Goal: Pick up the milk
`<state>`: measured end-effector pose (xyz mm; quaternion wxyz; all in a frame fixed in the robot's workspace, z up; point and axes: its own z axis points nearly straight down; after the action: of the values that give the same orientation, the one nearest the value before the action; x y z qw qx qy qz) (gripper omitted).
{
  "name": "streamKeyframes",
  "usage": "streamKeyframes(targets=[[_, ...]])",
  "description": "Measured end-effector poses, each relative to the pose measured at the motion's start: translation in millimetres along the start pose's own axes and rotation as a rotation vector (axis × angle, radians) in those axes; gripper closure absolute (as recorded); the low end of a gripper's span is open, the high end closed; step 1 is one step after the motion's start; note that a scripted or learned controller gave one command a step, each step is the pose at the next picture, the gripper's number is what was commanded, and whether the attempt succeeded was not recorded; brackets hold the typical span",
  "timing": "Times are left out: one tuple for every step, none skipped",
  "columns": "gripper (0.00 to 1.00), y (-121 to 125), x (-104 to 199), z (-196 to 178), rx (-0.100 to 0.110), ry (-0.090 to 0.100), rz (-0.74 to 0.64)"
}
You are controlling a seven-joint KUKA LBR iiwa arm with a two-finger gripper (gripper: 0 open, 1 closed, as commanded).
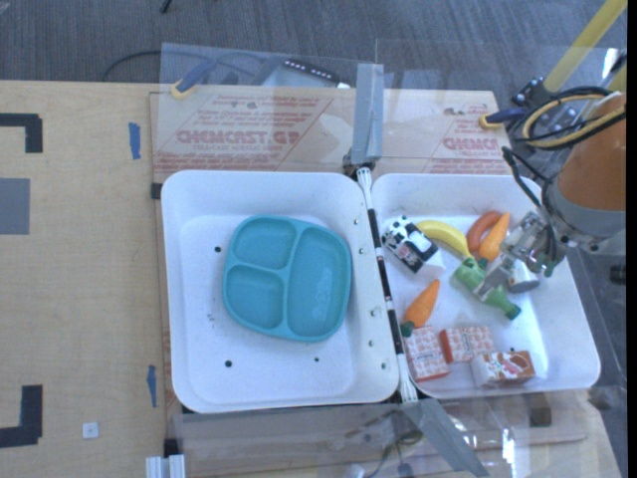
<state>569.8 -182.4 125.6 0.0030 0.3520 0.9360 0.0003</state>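
The milk [409, 244] is a small carton with black and white cow patches. It lies tilted in the right bin [582, 342], near that bin's back left corner and against a yellow banana [446, 237]. My gripper [516, 264] hangs low over the right side of the same bin, about a hand's width to the right of the milk. It is above a green toy vegetable [476, 278] and next to an orange-red pepper [488, 233]. Nothing of the milk is near the gripper.
A carrot [423, 303] lies in the middle of the right bin. Three red and white food boxes [466, 343] line its front. The left bin [189, 267] holds a teal divided plate [289, 278]. A ridge [376, 267] separates the bins.
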Motion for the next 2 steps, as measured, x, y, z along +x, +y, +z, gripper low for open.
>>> streamKeyframes(targets=[[0.00, -23.5, 28.5, 31.7, -0.009, -0.014, -0.070], [0.00, -76.2, 48.1, 38.6, -0.002, -0.003, -0.365]])
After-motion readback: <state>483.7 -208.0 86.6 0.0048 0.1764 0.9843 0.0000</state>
